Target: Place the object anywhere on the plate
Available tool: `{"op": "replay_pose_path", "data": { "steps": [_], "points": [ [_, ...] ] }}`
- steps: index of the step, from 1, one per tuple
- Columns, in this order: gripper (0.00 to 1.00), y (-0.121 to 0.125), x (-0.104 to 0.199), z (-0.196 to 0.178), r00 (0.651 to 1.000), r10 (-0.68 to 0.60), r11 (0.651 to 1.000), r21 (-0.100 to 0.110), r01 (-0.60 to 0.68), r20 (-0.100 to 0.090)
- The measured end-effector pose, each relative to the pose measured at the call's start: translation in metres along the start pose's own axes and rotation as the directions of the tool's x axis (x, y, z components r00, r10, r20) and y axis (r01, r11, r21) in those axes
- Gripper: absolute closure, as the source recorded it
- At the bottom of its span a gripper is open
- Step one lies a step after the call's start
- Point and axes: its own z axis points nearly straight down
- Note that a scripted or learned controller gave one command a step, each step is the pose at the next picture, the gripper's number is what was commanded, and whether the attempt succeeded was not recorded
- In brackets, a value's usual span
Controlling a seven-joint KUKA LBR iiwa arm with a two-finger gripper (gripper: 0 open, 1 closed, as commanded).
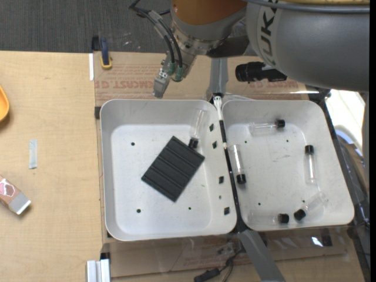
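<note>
**Hovering at the bins' seam, plate still bare**

We find the gripper [218, 90] hanging above the rims where the two bins meet. We cannot tell whether it is clenched or carrying anything. Just nearer the camera from it lies a capped clear tube [198, 128], and beyond that tube the black ribbed plate [173, 168]. We judge the pick is still ahead: descend on the tube, grip it, then carry it over the plate.

Gripper [167, 75] behind left bin [111, 157]. Ridged plate [173, 168] in that bin, forward of gripper. Right bin [329, 157], with tubes [309, 164], to its right.
</note>
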Motion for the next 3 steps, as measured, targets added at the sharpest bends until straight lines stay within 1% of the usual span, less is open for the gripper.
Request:
{"op": "replay_pose_path", "data": {
  "steps": [1,2,3],
  "points": [
    [1.0,0.002,0.021,-0.076,0.988,-0.152,0.988,0.0,0.152,0.0],
    [1.0,0.01,0.006,-0.075,0.975,-0.222,0.975,0.0,0.222,0.0],
    [1.0,-0.012,0.013,-0.076,0.94,-0.341,0.94,0.0,0.341,-0.002]
  ]
}}
